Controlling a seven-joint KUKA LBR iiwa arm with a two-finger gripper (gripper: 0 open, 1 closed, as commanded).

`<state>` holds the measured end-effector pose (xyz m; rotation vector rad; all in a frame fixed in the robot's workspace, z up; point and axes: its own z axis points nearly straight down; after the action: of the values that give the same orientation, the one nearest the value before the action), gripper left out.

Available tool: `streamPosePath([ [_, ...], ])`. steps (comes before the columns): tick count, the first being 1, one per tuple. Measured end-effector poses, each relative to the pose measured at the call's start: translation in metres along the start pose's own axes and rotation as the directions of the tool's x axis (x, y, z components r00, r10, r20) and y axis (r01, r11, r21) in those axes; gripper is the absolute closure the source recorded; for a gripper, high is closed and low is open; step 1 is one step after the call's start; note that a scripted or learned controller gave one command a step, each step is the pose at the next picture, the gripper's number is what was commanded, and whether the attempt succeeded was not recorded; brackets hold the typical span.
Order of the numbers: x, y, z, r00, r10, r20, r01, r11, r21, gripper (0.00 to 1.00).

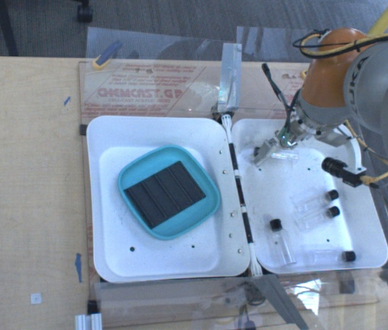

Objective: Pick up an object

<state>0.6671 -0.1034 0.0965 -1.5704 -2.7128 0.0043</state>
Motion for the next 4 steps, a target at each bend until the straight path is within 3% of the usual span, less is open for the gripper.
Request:
streamPosePath([
  [2,0.008,-0.006,0.009,0.999,-0.047,0.009,0.047,0.999,-0.01,0.0],
  [3,0.007,-0.005,-0.002,0.999,-0.045,0.01,0.045,0.999,-0.014,1.0],
  [4,-0.012,-0.006,-0.017,1.0,-0.014,0.008,0.014,1.0,-0.008,1.0],
])
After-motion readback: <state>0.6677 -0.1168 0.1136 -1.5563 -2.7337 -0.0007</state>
